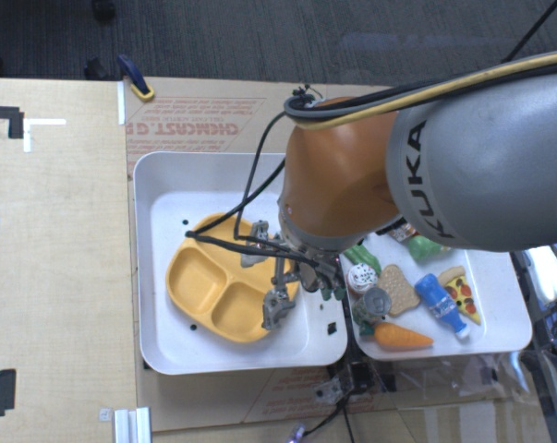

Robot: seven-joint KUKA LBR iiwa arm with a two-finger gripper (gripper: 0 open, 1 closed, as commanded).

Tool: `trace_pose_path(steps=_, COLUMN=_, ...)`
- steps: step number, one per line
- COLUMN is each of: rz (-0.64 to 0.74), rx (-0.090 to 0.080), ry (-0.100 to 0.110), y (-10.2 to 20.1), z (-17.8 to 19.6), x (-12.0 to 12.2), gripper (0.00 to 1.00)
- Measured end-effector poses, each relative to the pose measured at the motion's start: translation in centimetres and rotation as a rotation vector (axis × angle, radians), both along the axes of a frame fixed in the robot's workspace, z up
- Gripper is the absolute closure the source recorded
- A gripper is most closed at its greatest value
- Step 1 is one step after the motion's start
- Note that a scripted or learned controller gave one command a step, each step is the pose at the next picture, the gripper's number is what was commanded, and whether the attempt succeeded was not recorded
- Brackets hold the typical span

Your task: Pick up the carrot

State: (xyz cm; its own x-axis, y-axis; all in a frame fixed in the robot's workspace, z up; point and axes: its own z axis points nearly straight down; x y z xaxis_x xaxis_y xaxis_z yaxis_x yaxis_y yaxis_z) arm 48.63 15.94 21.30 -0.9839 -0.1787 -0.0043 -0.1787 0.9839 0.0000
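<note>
Carrot (pixel 404 337) lies on its side at near edge of right bin (pixel 509 326), beside a cracker (pixel 399 290), blue bottle (pixel 441 305) and pizza slice (pixel 461 293). Gripper (pixel 280 308) hangs over left bin (pixel 158 247), above near-right rim of yellow divided plate (pixel 213 289), well apart from carrot. Fingers look close together with nothing between them. Cables drape across plate.

A yellow divided tray (pixel 209 289) is seen tilted in the left white bin (pixel 158 247). In the right bin (pixel 514 326), a blue bottle (pixel 441 305), a pizza slice (pixel 463 293), a cracker (pixel 400 289) and a green item (pixel 363 258) are found close together.
</note>
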Motion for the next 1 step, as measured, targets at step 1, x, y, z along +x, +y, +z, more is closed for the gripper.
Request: trace_pose_path(steps=1, rz=-0.125, rx=-0.001, ry=0.004, y=-6.14, z=-9.30, x=1.47, gripper=0.00)
